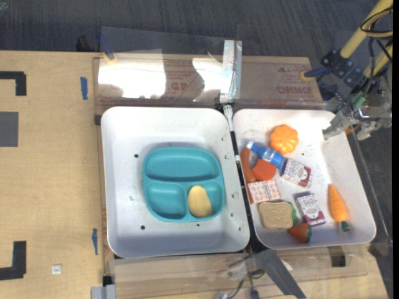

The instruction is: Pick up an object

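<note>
Camera view looks down on the worktop [43, 185], where two white bins sit side by side. Inside the left bin [118, 136] rests a teal divided tray [181, 167], and a yellow potato-like piece [199, 201] lies in the tray's compartment at five o'clock. The right bin [358, 185] carries the clutter: an orange pumpkin-shaped toy [284, 139] toward twelve o'clock, a blue bottle [266, 154] just beside it at about eight o'clock, small printed cartons [297, 173] near the middle, a slice of bread [276, 215] toward six o'clock, and a carrot [338, 205] at the four o'clock side. The jaws [340, 126] hang over the right bin's two o'clock corner, apart from every object; whether they are spread or pressed together I cannot tell.
</note>
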{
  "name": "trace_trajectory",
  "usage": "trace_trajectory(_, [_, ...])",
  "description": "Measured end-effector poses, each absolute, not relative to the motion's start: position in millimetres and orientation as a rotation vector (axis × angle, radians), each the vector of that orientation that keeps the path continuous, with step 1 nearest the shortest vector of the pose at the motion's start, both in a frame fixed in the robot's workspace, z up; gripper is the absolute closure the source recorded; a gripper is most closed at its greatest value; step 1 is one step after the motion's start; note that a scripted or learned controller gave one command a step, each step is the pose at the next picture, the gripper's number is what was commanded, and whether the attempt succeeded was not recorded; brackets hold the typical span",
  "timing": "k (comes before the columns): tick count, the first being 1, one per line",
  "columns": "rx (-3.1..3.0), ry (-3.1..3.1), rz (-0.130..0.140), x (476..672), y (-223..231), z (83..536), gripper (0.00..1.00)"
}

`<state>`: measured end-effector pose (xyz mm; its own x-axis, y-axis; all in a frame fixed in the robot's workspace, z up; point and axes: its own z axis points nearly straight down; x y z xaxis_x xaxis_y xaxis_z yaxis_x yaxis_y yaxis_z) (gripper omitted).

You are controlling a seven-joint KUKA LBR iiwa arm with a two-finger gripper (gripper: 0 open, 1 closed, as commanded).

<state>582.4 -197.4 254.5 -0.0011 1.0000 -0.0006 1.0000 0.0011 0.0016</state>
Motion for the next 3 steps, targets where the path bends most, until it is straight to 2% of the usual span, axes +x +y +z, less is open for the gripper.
trace_trajectory(1, [2.19, 2.264, -0.005, 620.9, -141, 159, 0.0])
trace_trajectory(2, [2.374, 2.053, 0.004, 648.7, -139, 87, 0.0])
trace_trajectory(3, [2.372, 2.056, 0.003, 649.1, -138, 97, 1.0])
